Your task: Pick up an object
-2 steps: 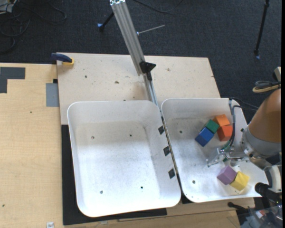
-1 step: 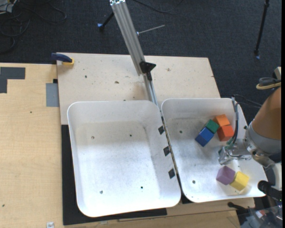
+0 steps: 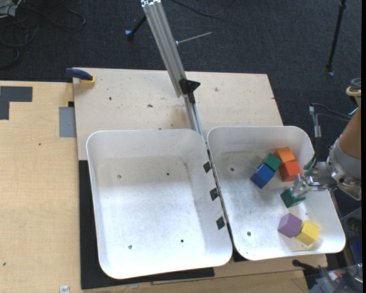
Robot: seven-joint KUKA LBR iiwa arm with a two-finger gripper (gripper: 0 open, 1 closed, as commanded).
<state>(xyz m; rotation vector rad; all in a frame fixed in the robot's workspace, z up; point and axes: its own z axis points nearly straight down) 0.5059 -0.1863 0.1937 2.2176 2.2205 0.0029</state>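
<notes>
The right bin (image 3: 244, 140) holds several blocks. A blue cube (image 3: 263, 175), a green cube (image 3: 272, 162), an orange block (image 3: 285, 155) and a red-orange block (image 3: 289, 171) cluster near its far right side. A purple block (image 3: 289, 224) and a yellow block (image 3: 309, 232) lie close together at the near right corner. Between the two groups lies a dark green block (image 3: 290, 197). My gripper (image 3: 301, 187) reaches in over the bin's right wall, low, with its tip right at the dark green block's upper right edge. Whether it grips that block is unclear.
The left bin (image 3: 146, 200) sits beside the right one, with a divider and black clips (image 3: 212, 193) between them. A slanted aluminium post (image 3: 171, 54) rises behind the bins. A blue and yellow clamp (image 3: 80, 75) lies at the bench's far left corner.
</notes>
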